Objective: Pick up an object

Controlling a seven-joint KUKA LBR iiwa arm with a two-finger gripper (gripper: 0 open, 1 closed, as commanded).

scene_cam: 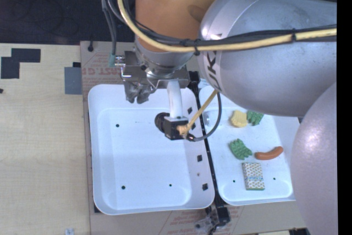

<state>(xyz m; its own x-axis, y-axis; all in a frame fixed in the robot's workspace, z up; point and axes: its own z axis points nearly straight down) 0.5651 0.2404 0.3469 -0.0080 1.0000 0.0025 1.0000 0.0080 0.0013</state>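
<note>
**Arm hangs over the left bin, objects lie in the right**

The grey and orange arm (231, 36) bends in from the right, its hand (137, 93) pointing down at the far edge of the left bin (110, 173); whether the hand is wide or narrow cannot be told. Red print on the tabletop (44, 135) is too blurred to read. The right bin (278, 192) holds a patterned box (253, 176), a sausage (269, 153), a green piece (240, 149), a yellow piece (238, 119) and a smaller green piece (254, 117).
</note>
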